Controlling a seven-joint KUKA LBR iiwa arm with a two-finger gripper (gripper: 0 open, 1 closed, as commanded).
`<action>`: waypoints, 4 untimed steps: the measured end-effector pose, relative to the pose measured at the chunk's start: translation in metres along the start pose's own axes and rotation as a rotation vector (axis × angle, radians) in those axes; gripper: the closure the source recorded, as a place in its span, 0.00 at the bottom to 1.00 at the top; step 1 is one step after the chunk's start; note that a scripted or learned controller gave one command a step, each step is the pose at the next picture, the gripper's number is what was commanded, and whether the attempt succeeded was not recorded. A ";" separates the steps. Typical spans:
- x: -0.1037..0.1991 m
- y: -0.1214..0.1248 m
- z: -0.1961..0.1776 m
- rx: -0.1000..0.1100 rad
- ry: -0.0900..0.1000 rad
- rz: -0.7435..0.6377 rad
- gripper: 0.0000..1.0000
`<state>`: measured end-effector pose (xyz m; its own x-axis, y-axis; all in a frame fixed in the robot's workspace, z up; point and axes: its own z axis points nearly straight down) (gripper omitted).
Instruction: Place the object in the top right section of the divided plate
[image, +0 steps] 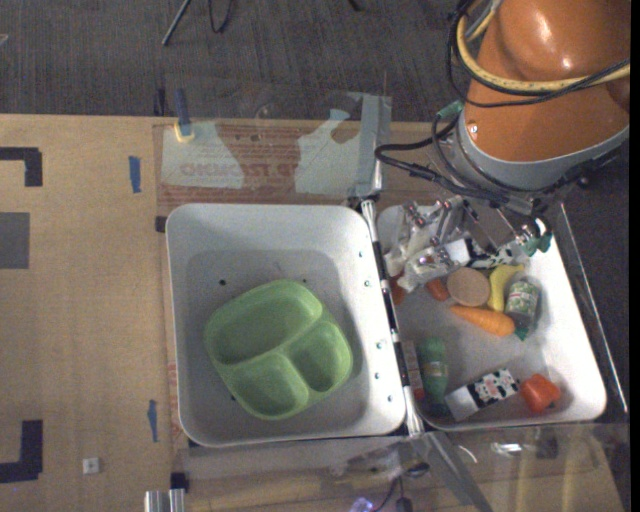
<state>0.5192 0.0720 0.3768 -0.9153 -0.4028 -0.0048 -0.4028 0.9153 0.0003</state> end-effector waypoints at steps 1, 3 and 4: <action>-0.040 0.069 0.073 -0.003 0.004 -0.248 1.00; -0.008 0.070 0.141 -0.003 0.001 -0.387 1.00; -0.071 0.079 0.056 -0.003 0.003 -0.473 1.00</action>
<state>0.5522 0.1728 0.3215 -0.6312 -0.7756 -0.0026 -0.7756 0.6312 0.0021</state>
